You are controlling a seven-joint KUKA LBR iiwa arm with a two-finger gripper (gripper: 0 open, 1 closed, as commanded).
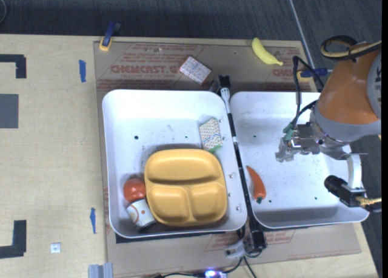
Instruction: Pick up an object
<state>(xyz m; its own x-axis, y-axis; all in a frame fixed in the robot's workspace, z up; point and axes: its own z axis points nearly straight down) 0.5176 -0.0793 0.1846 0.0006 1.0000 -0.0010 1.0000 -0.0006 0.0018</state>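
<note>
My gripper [284, 149] hangs over the right bin [273, 108], in its right half, at the end of my grey arm [348, 98] with its orange band, which reaches in from the right. Whether the gripper is released or clenched I cannot tell from this slanted view from above; nothing shows between its tips. A small orange pepper [257, 184] lies in the right bin near its left wall, apart from my gripper, lower and to the left of it. The left bin [121, 113] carries a yellow tray [185, 184] with compartments, which fills much of its lower half. Just beside the tray's lower left corner sit a red-orange ball [134, 189] and, touching it below, a small white and orange can [140, 213] lying tilted. A patterned pouch [210, 133] rests near the left bin's right wall, just above the tray. A black bar [233, 143] runs between the two bins. Behind the bins, on the cardboard sheet [145, 67] under them, lie a small patterned box [194, 69] and a yellow banana [265, 52], well apart from each other. A blue and yellow clamp [110, 34] grips the sheet's far left corner on the pale wooden surface [48, 149].
</note>
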